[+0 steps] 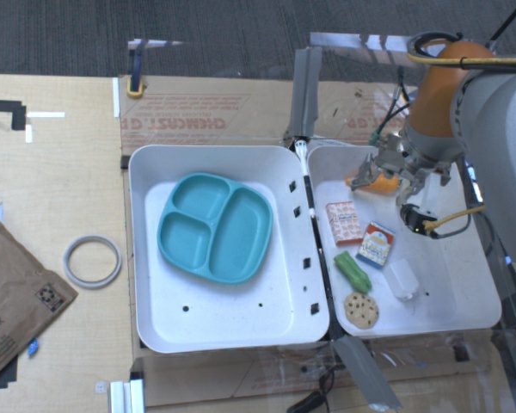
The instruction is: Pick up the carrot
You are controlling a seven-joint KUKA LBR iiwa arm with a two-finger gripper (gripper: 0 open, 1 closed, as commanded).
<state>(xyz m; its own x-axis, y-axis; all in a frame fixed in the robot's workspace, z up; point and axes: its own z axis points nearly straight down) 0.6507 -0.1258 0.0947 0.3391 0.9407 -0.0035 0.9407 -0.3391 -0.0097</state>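
The carrot (371,182) is a small orange piece lying in the back left part of the right bin (464,312), close to the bin's far wall. My gripper (390,172) hangs directly over it at the end of the grey arm with the orange band, and its body hides the carrot's right end. Whether the gripper touches the carrot cannot be made out from this slant.
Also in the right bin are a red-and-white packet (342,222), a small box (375,245), a green piece (353,271), a cookie (360,310) and a clear item (402,279). The left bin (146,317) holds a blue divided plate (215,227). A tape ring (92,260) lies on the bench.
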